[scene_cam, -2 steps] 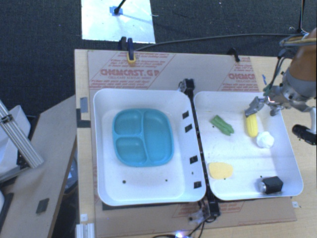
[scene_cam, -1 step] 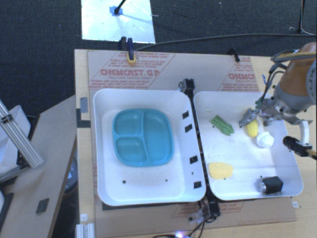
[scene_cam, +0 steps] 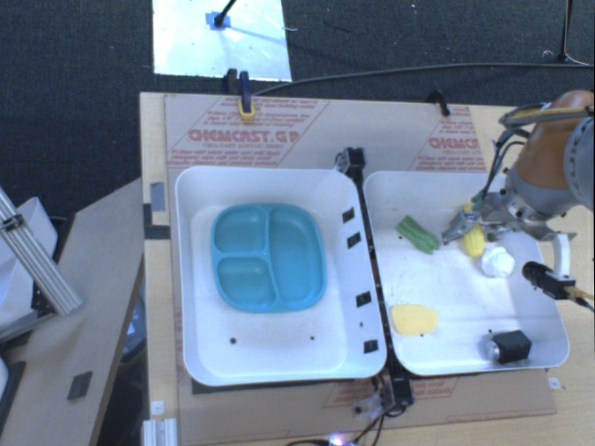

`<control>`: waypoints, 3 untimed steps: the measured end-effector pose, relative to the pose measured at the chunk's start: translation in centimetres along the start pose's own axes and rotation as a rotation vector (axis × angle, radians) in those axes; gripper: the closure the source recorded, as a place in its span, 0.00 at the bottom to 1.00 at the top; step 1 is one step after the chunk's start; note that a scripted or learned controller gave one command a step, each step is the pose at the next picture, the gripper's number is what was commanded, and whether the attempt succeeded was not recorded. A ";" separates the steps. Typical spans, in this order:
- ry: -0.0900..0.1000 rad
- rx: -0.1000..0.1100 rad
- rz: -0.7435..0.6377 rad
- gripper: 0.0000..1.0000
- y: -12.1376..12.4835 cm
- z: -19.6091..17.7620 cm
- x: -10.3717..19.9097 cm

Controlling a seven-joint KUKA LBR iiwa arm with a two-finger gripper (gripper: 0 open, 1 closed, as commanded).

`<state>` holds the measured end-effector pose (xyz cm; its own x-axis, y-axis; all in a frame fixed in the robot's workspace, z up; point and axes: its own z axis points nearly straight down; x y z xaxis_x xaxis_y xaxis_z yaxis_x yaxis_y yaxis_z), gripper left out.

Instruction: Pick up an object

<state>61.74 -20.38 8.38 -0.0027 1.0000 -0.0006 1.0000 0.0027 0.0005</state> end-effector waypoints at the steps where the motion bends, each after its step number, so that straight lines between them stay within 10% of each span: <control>1: -0.001 -0.005 -0.001 1.00 0.2 -1.3 0.0; 3: -0.001 -0.006 -0.003 1.00 0.5 -10.4 0.6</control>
